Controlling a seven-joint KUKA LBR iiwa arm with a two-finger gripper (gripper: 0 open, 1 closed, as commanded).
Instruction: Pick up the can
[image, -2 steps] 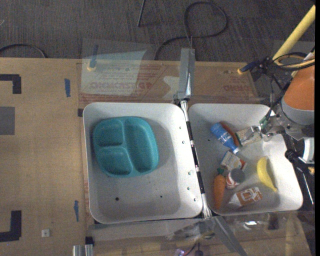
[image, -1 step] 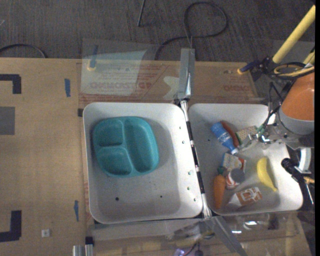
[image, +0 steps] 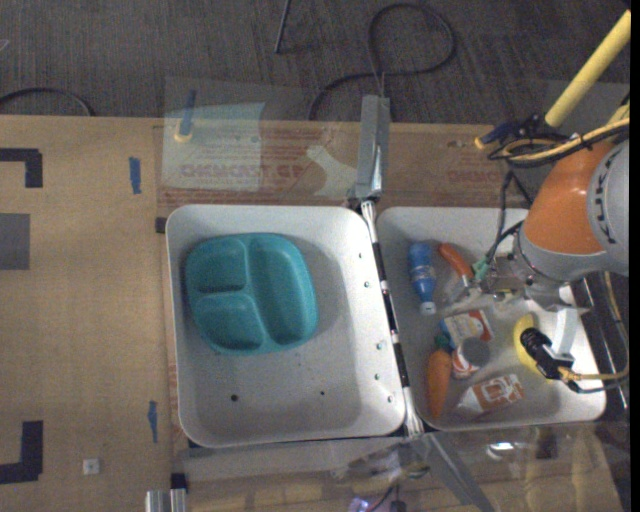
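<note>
the bench carries two shallow white bins side by side. the left bin (image: 290, 400) holds a teal divided plate (image: 250, 290), lying flat in the upper left part of that bin, with three compartments facing up. the right bin (image: 400, 225) holds several small items crowded together. a blue bottle (image: 422, 275) lies near the bin's upper left, with an orange carrot-shaped item (image: 455, 260) just beside it to the right. the can (image: 468, 350), with a grey top and red and white label, sits near the middle of the right bin, just above a small orange and white carton (image: 497, 392) and beside an orange rounded item (image: 438, 383) at the bin's lower left. a yellow item (image: 527, 335) lies toward the right side of the bin. the arm (image: 575, 215) reaches in from the right, and the gripper (image: 490, 290) hangs over the right bin, just above the can and close to it. it cannot be told whether the gripper is open, closed or holding anything, as its lower end blurs into the clutter beneath.
</note>
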